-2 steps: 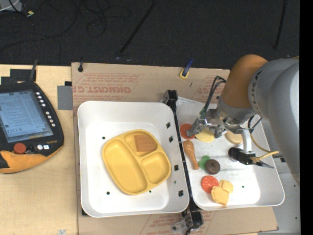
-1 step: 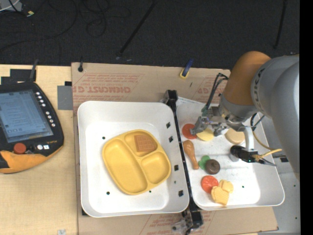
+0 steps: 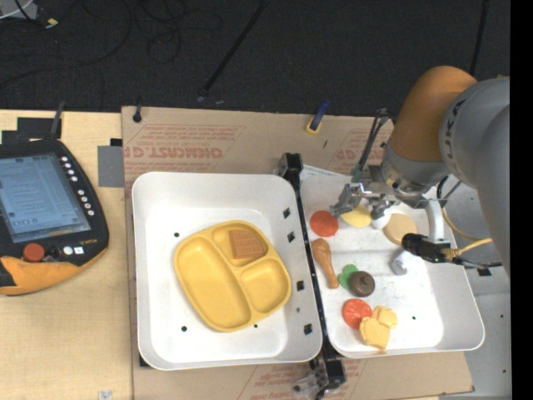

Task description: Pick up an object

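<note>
Red mirrored lettering runs across the cardboard sheet (image 3: 216,144) under both bins, too blurred to read. The left bin (image 3: 158,223) holds a yellow divided tray (image 3: 229,277) with a waffle piece (image 3: 246,243), with bare floor all round. In the right bin (image 3: 454,307) the gripper (image 3: 360,198) sits low by the far wall (whether its fingers are spread, I cannot tell), over a pale yellow piece (image 3: 358,218) beside a red tomato (image 3: 324,222).
</note>
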{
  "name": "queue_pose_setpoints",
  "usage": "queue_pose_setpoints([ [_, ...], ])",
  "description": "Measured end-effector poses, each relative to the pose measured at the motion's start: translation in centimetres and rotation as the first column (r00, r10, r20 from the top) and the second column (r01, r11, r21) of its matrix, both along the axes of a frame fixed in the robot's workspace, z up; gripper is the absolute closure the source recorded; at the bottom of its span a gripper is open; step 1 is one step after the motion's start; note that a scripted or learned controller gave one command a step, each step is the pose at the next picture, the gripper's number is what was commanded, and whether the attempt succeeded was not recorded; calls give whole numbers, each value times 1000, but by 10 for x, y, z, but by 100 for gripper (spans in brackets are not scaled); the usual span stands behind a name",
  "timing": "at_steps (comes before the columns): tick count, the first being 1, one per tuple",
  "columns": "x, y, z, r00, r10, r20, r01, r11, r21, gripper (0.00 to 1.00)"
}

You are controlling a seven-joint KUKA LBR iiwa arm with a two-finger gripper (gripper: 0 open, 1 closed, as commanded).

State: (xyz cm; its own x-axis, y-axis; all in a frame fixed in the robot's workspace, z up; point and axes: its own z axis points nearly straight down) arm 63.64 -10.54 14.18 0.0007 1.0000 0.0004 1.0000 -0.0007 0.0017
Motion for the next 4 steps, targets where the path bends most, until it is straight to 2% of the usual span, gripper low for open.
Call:
queue_pose_setpoints([
  [2, 1, 7, 88, 1000, 1, 0, -1, 1000, 0, 100],
  [3, -25, 56, 77, 1000, 3, -7, -3, 1000, 2, 100],
  [4, -54, 100, 90, 1000, 4, -6, -4, 1000, 2, 100],
])
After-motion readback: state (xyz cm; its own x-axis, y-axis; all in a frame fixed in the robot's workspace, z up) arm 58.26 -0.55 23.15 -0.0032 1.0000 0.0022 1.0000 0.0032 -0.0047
